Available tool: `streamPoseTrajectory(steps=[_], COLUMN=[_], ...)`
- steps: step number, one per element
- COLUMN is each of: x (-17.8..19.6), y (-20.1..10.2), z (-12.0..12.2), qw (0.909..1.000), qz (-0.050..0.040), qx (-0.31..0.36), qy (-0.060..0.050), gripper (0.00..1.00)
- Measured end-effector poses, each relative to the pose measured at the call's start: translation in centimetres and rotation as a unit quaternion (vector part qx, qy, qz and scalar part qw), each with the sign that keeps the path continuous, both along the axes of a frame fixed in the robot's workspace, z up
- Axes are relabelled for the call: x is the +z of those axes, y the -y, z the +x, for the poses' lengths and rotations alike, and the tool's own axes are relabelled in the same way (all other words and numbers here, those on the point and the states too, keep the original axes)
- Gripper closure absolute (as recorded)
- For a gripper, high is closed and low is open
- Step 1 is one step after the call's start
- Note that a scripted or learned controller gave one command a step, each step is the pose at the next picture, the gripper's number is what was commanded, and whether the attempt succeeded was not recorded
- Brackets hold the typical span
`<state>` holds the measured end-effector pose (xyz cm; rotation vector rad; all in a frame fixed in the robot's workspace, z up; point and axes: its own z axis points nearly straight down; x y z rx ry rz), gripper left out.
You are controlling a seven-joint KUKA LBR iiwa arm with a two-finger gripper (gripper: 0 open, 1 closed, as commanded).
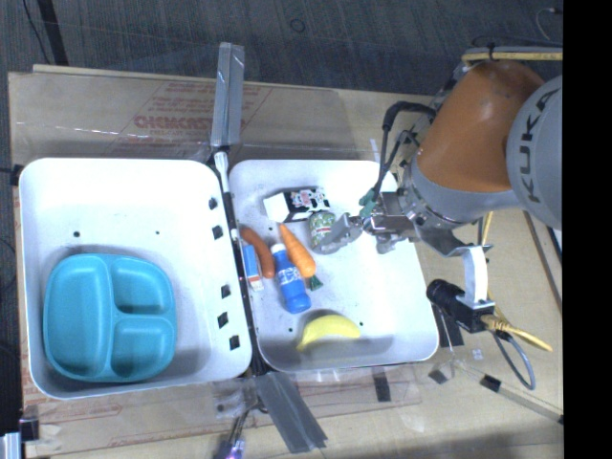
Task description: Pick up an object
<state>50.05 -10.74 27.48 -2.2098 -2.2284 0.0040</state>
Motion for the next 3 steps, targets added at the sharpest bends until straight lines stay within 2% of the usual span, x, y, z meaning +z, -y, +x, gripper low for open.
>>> streamPoseTrajectory(steps=[1,2,3], x=[-10.7,-18.4,-17.5], y=[-0.5,-0.9,-0.9], z=[2.5,5.6,5.6], qw=[0.9993,0.9992,0.9992], qz=[-0.0001,-0.0002,-0.0003], qx=[-0.038,-0.041,-0.039], qy=[-0.001,0.000,-0.002], gripper=[0.00,0.00,1.00])
